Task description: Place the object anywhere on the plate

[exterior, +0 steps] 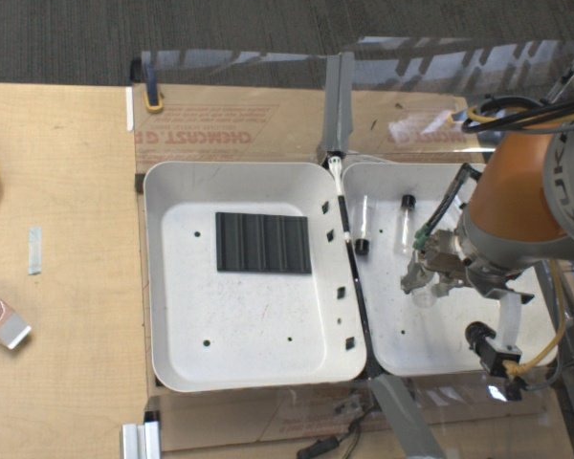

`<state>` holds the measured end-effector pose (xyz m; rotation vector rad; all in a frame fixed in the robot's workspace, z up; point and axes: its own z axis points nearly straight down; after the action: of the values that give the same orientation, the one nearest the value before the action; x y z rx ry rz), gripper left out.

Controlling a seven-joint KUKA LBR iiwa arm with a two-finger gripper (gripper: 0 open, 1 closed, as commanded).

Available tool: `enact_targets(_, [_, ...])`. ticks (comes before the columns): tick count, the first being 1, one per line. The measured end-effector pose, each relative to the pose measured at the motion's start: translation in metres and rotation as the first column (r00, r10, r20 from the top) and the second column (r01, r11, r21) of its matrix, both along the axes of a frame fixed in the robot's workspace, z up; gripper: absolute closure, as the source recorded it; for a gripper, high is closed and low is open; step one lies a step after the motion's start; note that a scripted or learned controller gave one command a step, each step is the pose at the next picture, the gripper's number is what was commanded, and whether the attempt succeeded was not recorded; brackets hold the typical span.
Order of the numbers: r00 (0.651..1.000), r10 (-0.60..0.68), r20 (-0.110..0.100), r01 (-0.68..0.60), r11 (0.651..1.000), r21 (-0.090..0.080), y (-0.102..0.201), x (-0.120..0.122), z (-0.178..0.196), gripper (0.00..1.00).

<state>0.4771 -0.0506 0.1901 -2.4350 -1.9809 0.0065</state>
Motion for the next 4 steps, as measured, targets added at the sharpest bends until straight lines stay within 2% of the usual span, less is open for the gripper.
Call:
enact_targets(1, [0.996, 0.086, 0.001, -0.086, 0.996, -0.002, 0.124, 0.065, 0.058, 1.0])
enact_targets(2, [0.999, -0.047, 0.0, 0.047, 0.999, -0.003, 0.21, 0.011, 0.067, 1.0])
enact_targets(3, [0.989, -0.145, -0.001, 0.145, 0.989, -0.005, 0.278, 0.015, -0.069, 1.0])
enact_targets(4, [0.977, 0.215, -0.003, -0.215, 0.977, -0.001, 0.245, -0.001, -0.101, 1.0])
